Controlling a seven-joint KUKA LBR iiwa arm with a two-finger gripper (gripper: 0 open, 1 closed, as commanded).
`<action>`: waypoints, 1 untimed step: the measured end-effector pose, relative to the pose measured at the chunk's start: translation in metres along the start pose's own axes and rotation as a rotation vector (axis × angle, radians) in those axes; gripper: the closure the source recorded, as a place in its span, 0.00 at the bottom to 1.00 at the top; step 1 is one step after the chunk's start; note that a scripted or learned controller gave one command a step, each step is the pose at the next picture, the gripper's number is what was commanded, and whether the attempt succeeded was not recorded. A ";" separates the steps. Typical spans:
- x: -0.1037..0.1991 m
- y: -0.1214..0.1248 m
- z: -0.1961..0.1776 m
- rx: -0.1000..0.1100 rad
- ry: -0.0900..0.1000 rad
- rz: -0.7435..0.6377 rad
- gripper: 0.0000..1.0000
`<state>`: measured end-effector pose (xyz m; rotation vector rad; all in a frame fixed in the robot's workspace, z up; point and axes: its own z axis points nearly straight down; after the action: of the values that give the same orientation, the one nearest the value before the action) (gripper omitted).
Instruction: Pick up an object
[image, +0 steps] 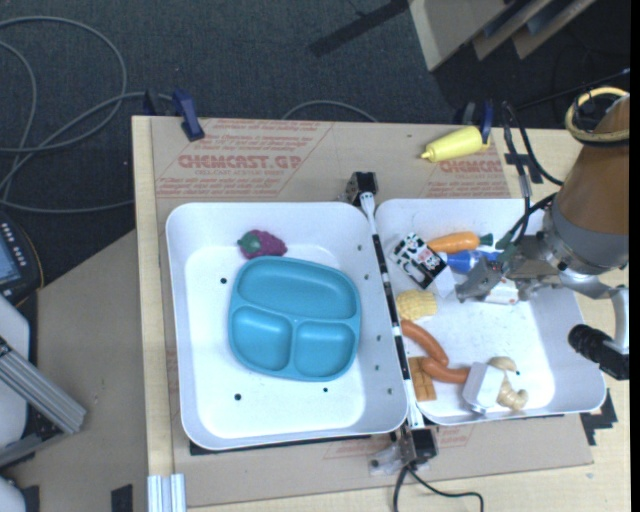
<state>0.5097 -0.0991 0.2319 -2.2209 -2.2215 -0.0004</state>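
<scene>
Orange plastic carrot (453, 241) lies at the far edge of the right bin (560, 400), beside a blue toy (468, 262).
Glossy and tapered, it has a green stub at one end; the gripper (482, 287) hangs just beside it, finger state unreadable. Nearby lie a yellow corn piece (416, 304) and smooth sausages (432, 355); the left bin (200, 400) bears a moulded blue tray (293, 317).

We see 1 arm (596, 205) with a broad orange band over a grey, rounded wrist section. A yellowish ring sits at the top of the orange part. Black cables run along its left side. The gripper (478, 288) is grey metal, and a black knob-like piece protrudes lower on the right.
</scene>
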 end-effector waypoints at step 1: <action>-0.062 0.032 0.097 0.008 -0.001 0.005 0.00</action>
<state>0.5412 -0.1612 0.1351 -2.2232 -2.2119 0.0093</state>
